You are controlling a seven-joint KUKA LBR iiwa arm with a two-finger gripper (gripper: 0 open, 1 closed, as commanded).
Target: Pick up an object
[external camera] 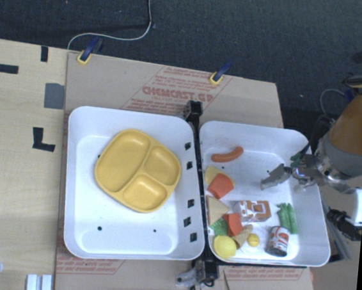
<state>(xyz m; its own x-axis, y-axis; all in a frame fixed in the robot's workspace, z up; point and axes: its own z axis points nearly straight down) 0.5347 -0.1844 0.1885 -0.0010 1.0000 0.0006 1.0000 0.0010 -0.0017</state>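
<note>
A light wooden table (10, 175) is seen from above, with dark carpet (257, 33) beyond its far edge. A sheet of brown cardboard (167, 88) is clamped at the far edge by two clips, one yellow (85, 56) and one blue (219, 72). On the cardboard two shallow white bins are set side by side.

In the left bin (76, 226) one yellow divided plate (138, 169) is laid. In the right bin (268, 141) small toy foods are gathered toward the near edge: one sausage (227, 154), one orange block (221, 185), one printed carton (253, 210), one green vegetable (287, 217), one lemon (225, 246) and one small can (278, 241).

The gripper (275, 177) is seen low over the right bin's right side, near the carton; nothing is seen between its fingers, and how far they are parted cannot be told.
</note>
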